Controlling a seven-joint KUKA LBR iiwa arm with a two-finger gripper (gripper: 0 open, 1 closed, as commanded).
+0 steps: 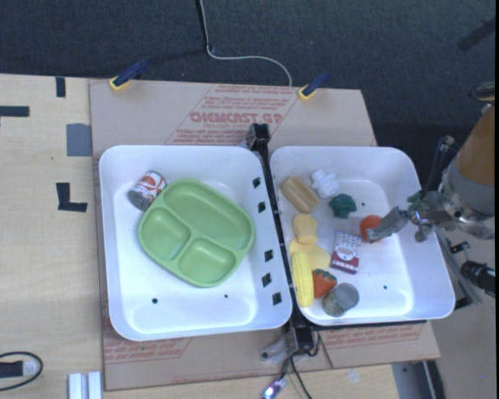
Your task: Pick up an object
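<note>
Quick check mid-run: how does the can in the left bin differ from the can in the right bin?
The can in the left bin lies on its side against the green plate, showing a red and white label. The can in the right bin sits at the near edge with its grey round end facing up, crowded by the corn and a red toy. It shows little label. Both are small metal cans of similar size.

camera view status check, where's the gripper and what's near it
Gripper low over right bin, at the red tomato; grasp unconfirmed. Red packet and green broccoli crowd close by.
</note>
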